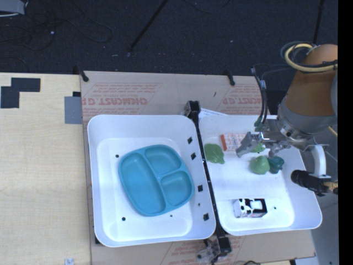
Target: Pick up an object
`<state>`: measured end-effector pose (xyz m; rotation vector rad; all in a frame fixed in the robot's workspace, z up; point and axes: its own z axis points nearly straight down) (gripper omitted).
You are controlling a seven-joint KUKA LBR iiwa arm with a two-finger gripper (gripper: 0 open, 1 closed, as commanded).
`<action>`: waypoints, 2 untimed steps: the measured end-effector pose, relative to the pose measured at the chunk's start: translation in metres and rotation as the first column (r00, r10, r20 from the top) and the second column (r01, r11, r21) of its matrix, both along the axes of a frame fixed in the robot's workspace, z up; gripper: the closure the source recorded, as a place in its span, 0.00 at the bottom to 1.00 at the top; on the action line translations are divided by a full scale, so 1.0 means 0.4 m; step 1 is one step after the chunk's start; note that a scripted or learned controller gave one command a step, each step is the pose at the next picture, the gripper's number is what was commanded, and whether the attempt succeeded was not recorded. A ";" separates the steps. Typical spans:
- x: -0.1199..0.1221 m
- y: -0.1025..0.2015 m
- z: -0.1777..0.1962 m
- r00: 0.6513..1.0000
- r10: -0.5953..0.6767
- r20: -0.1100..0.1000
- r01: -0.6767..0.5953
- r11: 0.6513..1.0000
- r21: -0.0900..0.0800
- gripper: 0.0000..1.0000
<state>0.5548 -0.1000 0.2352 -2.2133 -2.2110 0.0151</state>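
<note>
Cow toy [250, 207]: black-and-white piece lying near the front edge of the right bin [309, 217], apart from all else.
Tray [155, 178]: blue, three compartments, lying flat in the middle of the left bin [105, 148], turned at a slant to the bin walls.
Divider [203, 175]: black strip running front to back between the two bins, which sit side by side on a cardboard sheet [138, 95].
Green ball [260, 165]: round, pale green, in the right bin's centre-right, just below the gripper and touching or nearly touching a small teal piece [275, 162] on its right.
Leaf toy [214, 153]: darker green, lying by the divider in the right bin, well apart from the ball.
Packet [231, 142]: white with an orange end, flat near the back of the right bin, just left of the gripper.
Gripper [257, 144]: low over the right bin, above the ball; whether it is spread or closed cannot be told, and nothing is seen held in it.
Arm [309, 93]: grey with an orange band, entering from the right.
</note>
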 end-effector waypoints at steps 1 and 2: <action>0.006 -0.001 0.016 1.000 0.002 0.012 -0.002 1.000 -0.001 0.00; -0.006 -0.023 -0.128 1.000 0.000 0.007 0.000 1.000 -0.001 0.00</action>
